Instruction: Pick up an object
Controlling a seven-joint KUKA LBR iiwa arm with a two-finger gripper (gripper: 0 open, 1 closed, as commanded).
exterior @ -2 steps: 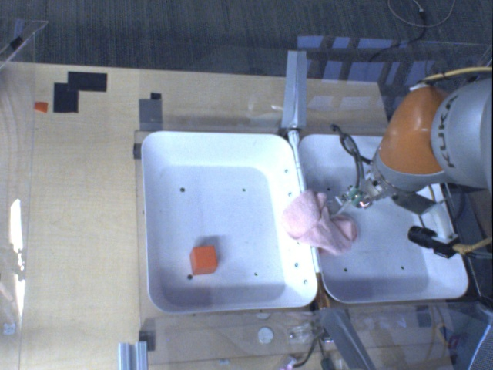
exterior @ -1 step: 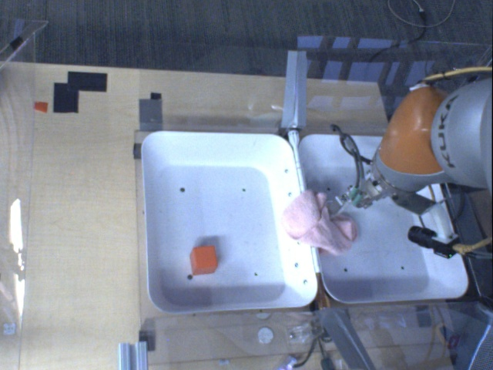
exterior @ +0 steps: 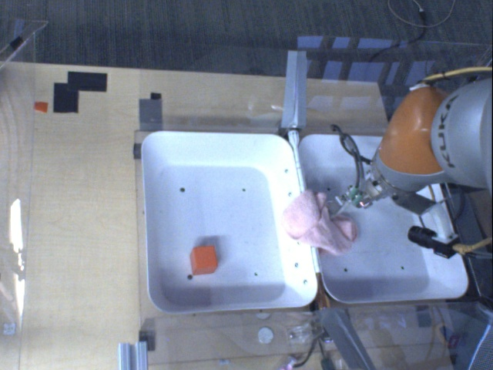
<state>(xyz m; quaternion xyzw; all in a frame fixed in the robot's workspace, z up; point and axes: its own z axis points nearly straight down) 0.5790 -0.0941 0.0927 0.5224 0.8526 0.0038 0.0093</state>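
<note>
- From my remote station I see the arm (exterior: 439, 141) reaching in from the right side of the camera view, its orange band above the right bin (exterior: 400, 272).
- The pincer (exterior: 348, 200) sits low over the left part of the right bin, right at the pink cloth (exterior: 317, 222).
- The pink cloth is bunched up and lies across the divide between the two bins, part over the left bin's right rim, part inside the right bin.
- The pincer's tip meets the cloth's upper right edge. I cannot tell how far the pincer is spread, nor whether any cloth sits within it; the tip is small and partly masked by cable and fabric.
- The cloth appears to rest on the bin rims, with a shadow under its lower edge. I cannot tell if any of it is lifted.
- The left bin (exterior: 166, 206) holds an orange block (exterior: 204, 260), lying on the floor near the lower left corner, well apart from the cloth and the pincer.
- Both bins sit side by side on the pale wooden bench (exterior: 77, 206).
- A small orange marker (exterior: 41, 107) and black patches (exterior: 77, 89) lie on the bench at upper left, far from the bins.
</note>
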